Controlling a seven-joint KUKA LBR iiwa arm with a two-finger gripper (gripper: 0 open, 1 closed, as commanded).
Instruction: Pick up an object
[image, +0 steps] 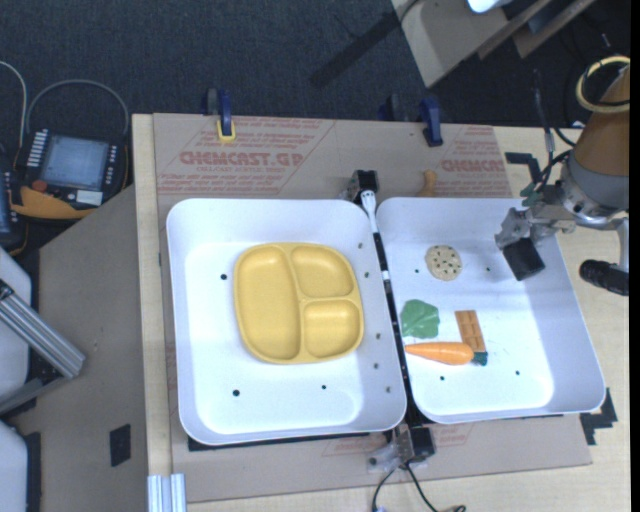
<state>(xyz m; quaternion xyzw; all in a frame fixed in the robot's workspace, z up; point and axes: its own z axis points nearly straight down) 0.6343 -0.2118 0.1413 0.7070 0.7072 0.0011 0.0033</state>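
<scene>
1. Nearest the camera, the front rims of the two white bins meet at the bench's middle: the left bin (200, 400) and the right bin (560, 390).
2. In the right bin's near half, a carrot (440, 352) lies crosswise. A brown block (470, 331) touches its right end, and a green leaf (420, 318) sits just beside it on the left.
3. The left bin holds a yellow tray (298, 300) with three compartments, lying flat at its middle.
4. Farther back in the right bin, a cookie (443, 262) lies alone, apart from the carrot group.
5. The gripper (522, 258) hangs over the right bin's far right part, near the cookie but not touching it. Whether its fingers are spread or closed I cannot tell; nothing is seen held.
</scene>
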